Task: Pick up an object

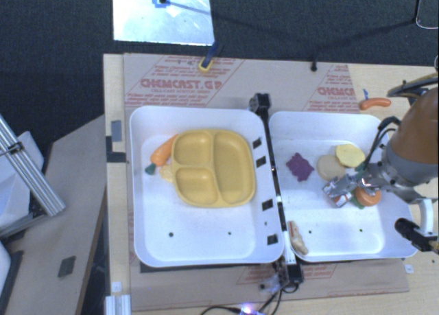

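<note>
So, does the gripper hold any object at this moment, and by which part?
It cannot be told. The gripper is low in the right bin, beside an orange piece, but no object shows clearly between its fingers.

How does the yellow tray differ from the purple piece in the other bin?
The yellow tray is large, with three compartments, and sits in the left bin; the purple piece is small, flat and lies in the right bin. The tray overlaps a carrot; the purple piece lies apart. Both lie clear of the hand.
</note>
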`<state>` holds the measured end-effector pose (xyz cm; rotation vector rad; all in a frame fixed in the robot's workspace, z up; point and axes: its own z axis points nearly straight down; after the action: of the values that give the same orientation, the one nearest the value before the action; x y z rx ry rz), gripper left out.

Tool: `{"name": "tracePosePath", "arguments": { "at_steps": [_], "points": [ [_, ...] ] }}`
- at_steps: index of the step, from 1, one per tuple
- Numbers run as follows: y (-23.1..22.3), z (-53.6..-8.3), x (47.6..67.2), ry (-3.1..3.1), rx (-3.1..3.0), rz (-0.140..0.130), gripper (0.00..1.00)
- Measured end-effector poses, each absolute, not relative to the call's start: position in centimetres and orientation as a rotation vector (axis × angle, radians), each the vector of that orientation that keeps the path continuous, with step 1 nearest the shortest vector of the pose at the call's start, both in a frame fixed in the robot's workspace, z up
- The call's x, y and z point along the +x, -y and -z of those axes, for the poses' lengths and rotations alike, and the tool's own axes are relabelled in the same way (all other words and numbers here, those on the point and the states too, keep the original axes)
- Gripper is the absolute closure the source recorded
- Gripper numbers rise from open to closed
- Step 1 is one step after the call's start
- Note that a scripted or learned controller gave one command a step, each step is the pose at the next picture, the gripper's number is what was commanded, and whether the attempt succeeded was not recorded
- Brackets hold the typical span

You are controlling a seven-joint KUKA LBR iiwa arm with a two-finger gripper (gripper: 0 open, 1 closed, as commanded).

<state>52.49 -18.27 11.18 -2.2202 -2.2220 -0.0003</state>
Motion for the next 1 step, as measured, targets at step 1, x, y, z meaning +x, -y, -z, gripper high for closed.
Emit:
{"name": "tracePosePath", "arguments": {
  "at_steps": [1],
  "points": [
    [18.66, -9.55, 53.22, 2.239, -2.236, 0.012, 0.0]
  ]
}}
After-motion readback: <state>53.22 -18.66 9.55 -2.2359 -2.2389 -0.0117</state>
